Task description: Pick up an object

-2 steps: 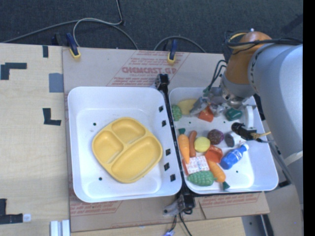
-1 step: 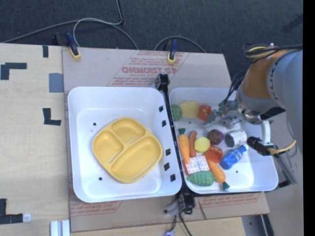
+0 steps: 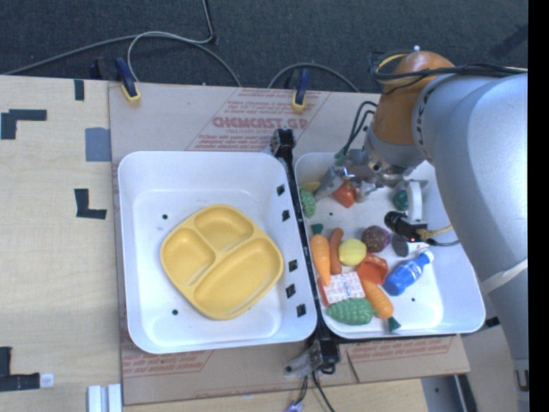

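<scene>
Right bin (image 3: 446,316): near end holds green toy (image 3: 350,312), carrots (image 3: 320,257), blue bottle (image 3: 407,273); none lifted
Far end: tool (image 3: 356,178) low beside orange piece (image 3: 344,195); cannot tell its grip
Progress: pick not yet shown; lift remains

Two white bins (image 3: 137,230) — one yellow divided plate (image 3: 221,260), two carrots (image 3: 320,258), one blue bottle (image 3: 406,273).

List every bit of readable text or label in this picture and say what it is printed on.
"CHEMCAST", in red, on the brown cardboard sheet behind the two bins; the smaller red lines around it are too blurred to read.
The red and white packet in the right bin has a printed pattern, too small to read.
</scene>
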Robot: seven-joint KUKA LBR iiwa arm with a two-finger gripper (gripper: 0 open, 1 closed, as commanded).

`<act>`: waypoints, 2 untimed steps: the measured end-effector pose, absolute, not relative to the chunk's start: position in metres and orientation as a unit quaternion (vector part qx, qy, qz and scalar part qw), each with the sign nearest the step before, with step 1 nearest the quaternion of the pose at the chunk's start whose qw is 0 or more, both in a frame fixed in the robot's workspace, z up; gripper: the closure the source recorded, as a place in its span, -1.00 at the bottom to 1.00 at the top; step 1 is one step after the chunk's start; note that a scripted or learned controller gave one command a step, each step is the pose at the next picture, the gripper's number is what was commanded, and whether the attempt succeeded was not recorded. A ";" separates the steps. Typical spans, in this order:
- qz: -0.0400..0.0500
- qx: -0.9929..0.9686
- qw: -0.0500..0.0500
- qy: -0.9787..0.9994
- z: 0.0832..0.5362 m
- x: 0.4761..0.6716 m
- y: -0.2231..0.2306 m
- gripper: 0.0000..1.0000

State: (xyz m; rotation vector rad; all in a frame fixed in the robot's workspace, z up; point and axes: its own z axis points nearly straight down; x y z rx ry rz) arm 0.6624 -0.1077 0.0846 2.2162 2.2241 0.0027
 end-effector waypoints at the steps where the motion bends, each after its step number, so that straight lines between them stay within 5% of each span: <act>1: -0.003 0.706 -0.002 0.708 0.092 0.661 -0.108 1.00; 2: -0.001 0.707 -0.001 0.708 0.182 0.613 -0.089 1.00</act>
